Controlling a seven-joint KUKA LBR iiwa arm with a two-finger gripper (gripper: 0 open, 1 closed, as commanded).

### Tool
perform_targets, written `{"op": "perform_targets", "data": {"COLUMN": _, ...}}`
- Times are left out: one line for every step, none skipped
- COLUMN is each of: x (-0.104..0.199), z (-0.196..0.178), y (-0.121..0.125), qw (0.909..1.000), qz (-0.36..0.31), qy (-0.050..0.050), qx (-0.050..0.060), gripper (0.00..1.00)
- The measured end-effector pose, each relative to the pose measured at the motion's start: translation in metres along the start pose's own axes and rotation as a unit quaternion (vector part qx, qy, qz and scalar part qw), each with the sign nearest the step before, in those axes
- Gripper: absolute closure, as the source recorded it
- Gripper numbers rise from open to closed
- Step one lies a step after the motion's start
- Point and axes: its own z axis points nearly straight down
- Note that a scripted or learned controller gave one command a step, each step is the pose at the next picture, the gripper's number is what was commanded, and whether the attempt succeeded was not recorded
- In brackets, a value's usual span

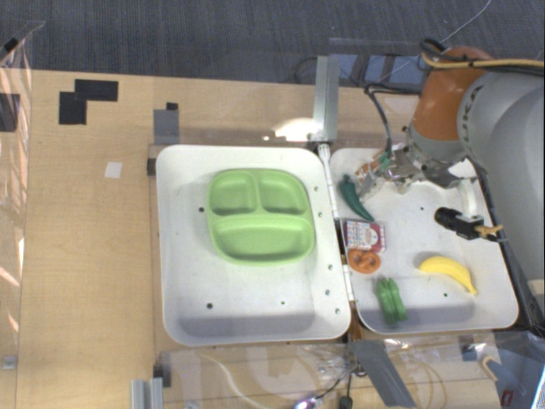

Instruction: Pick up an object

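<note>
Arm reached in from the right; gripper (383, 170) sat low over the far-left corner of the right bin (502, 313), just beside the dark green pepper (352, 198), judged the likely target. Finger state: cannot tell. Banana (449, 272), green pod (391, 300) and snack packet (363, 235) lay loose nearer the front; green divided plate (259, 215) occupied the left bin (183, 313)

Light green divided plate (260, 216), two white bins (183, 254), yellow banana (449, 272), dark green pepper (352, 198), orange-banded grey arm (477, 100)
</note>
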Motion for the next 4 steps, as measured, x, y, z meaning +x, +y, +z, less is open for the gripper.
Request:
{"op": "perform_targets", "data": {"x": -0.0033, "z": 0.0006, "y": 0.0000, "qw": 1.0000, "qz": -0.002, "qy": 0.005, "qx": 0.000, "gripper": 0.00}}
{"op": "perform_targets", "data": {"x": 0.0025, "z": 0.0001, "y": 0.0007, "qw": 1.0000, "qz": -0.010, "qy": 0.000, "qx": -0.001, "gripper": 0.00}}
{"op": "perform_targets", "data": {"x": -0.0031, "z": 0.0008, "y": 0.0003, "qw": 0.9996, "qz": -0.029, "qy": 0.005, "qx": -0.002, "gripper": 0.00}}
{"op": "perform_targets", "data": {"x": -0.0036, "z": 0.0010, "y": 0.0004, "qw": 0.9996, "qz": -0.029, "qy": 0.005, "qx": -0.002, "gripper": 0.00}}
